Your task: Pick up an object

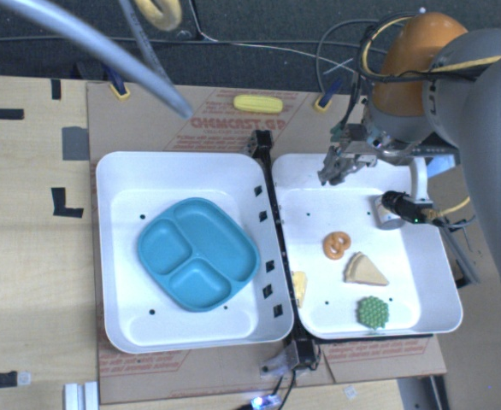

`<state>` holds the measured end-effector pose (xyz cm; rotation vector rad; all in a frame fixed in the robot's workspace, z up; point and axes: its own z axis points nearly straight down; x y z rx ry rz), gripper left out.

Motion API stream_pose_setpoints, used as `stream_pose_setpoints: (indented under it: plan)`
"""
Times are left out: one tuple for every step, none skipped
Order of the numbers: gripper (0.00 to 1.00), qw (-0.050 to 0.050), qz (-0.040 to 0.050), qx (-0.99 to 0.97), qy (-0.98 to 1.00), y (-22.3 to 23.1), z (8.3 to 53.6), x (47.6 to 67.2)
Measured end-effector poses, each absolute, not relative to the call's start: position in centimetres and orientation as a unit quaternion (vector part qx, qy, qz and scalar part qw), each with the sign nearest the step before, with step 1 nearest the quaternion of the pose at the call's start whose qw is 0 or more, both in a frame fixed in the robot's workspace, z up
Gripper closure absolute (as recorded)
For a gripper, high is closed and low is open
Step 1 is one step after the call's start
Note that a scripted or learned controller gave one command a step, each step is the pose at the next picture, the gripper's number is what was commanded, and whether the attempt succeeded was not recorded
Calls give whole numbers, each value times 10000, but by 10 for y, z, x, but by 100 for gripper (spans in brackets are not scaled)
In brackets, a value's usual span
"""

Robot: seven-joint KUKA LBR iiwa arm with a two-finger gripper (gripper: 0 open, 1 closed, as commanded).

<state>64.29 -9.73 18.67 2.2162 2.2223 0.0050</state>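
Note:
In the right bin (430,314) lie a small brown pretzel (337,245), a tan wedge-shaped piece (366,270) and a green bumpy round object (372,312). A pale yellow piece (298,285) rests against the bin's left wall. My gripper (337,168) hangs over the far left part of the right bin, well above and behind the pretzel. Nothing shows between its fingers.
The left bin (118,195) holds a blue divided plate (197,252). A yellow banana-like object (257,103) lies on the cardboard behind the bins. Cables trail behind the arm at the top right. A black clip divider runs between the two bins.

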Motion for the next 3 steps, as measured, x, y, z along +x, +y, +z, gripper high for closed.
stream_pose_setpoints:
  plan:
    - [100,20,15,7066,7076,-97,240,644]
    - [100,-5,7,7047,7095,-40,247,649]
    - [100,-7,-5,7054,7088,6,243,646]
